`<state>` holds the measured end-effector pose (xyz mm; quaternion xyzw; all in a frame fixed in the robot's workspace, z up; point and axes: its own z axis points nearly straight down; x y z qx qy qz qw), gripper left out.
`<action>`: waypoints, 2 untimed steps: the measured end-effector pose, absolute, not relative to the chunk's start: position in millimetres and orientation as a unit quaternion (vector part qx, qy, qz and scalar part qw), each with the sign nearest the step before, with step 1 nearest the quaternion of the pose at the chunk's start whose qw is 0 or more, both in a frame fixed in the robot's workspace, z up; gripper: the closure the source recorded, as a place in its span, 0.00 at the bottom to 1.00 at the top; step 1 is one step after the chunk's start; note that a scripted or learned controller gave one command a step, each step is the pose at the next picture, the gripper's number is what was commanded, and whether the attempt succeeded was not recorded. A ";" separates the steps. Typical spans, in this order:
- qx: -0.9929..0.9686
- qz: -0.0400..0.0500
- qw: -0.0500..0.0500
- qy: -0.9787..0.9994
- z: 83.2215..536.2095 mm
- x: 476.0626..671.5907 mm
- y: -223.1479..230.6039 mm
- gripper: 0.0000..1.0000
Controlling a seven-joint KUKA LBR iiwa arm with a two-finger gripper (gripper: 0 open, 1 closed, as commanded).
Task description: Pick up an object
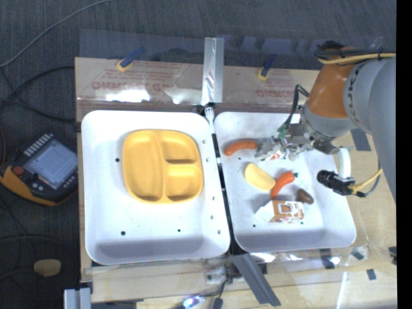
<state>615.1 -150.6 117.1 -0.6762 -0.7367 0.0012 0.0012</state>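
Over the right bin (335,234), near its back edge, you've got the gripper (281,148) hanging low w/ the arm (360,98) reaching in from the right. Can't tell if the claw is open or closed; the tips are a blur of metal and colour, so don't assume it has anything.

Candidate objects all sit in the right bin: an orange sausage-shaped piece (239,147) just left of the gripper, a yellow wedge (259,176) below it, a carrot-like piece (282,183) touching the wedge's right side, a small brown lump (304,196) beside that, and a white-and-orange item (287,211) nearer the front. The left bin (103,237) holds just a yellow divided tray (162,165).

Risks, as I judge them:
- The gripper sits between the sausage piece and the wedge, not clearly over either, so it could close on air.
- Wedge and carrot touch; going for one may shove the other or pinch both.
- Sausage piece lies near the bin's back-left corner; a nudge could roll it against the wall, out of reach.
- Rounded, likely smooth shapes may slip out on lift.
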 end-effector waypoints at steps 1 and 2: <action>-0.641 -0.001 -0.007 -0.767 90.3 655.1 -148.0 0.00; -0.641 0.000 -0.007 -0.768 98.8 654.8 -147.5 1.00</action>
